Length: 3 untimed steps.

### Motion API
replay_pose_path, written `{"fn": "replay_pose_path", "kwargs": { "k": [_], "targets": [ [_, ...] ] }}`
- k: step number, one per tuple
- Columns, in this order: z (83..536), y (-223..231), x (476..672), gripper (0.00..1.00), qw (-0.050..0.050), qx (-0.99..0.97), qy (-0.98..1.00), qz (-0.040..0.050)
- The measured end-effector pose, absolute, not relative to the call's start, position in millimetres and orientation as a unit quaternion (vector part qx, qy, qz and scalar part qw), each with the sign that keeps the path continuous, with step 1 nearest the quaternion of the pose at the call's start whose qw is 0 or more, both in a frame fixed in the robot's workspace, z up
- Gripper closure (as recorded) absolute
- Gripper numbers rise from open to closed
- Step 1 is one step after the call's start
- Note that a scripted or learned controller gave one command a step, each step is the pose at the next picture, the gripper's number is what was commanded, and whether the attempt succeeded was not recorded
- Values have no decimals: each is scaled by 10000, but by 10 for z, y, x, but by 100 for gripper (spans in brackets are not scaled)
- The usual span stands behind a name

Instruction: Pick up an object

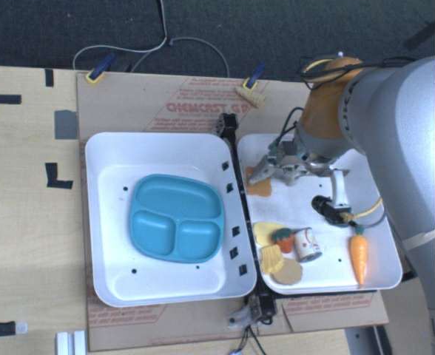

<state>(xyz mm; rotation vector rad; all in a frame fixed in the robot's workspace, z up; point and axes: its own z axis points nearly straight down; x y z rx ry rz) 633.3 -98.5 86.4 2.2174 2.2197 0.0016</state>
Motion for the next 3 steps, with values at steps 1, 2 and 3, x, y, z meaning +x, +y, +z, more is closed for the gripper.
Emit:
{"fn": "replay_pose_path", "kwargs": {
  "k": [1,2,3],
  "targets": [
    [854,-1022,6675,0,9,7061,7081,7],
    [864,-1009,6377,0,21,7068,7074,4],
    [925,-972,6694,0,5,7064,7078,7]
  ]
}}
